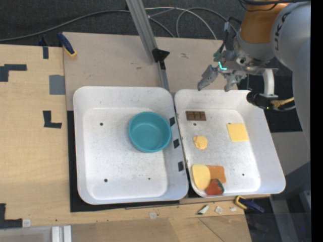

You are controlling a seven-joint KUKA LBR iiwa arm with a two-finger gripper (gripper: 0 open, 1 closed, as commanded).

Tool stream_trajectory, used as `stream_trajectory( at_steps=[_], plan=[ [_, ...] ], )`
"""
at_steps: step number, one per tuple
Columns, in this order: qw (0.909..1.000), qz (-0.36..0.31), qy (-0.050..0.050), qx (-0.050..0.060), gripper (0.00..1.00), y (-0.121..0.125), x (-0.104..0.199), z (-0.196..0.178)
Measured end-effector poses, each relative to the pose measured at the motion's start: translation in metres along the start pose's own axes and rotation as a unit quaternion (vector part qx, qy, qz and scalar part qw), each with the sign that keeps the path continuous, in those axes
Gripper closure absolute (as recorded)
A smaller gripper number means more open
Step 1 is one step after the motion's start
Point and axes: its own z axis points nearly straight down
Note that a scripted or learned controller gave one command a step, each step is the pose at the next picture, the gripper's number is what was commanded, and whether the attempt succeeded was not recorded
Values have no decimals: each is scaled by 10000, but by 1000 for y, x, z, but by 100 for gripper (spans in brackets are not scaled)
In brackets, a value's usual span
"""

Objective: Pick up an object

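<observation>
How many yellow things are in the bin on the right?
3. A pale yellow square near the right side, a small yellow lump in the middle, and a yellow piece at the front beside orange and red items, which may hide more.

We see a light wooden bench (111,59) with dark tape marks (50,119) at its left. A slanted grey metal pole (146,29) rises from the bench's back, behind the seam between the bins. Black cables (101,15) run along the dark floor behind. A blue-and-yellow clamp (67,44) sits at the back left, another (247,203) at the front right edge.
</observation>
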Motion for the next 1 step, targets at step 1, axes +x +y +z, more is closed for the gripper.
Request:
stream_trajectory(
  at_steps=[1],
  plan=[
    [10000,3,-3,15,0,5,0,45]
  ],
)
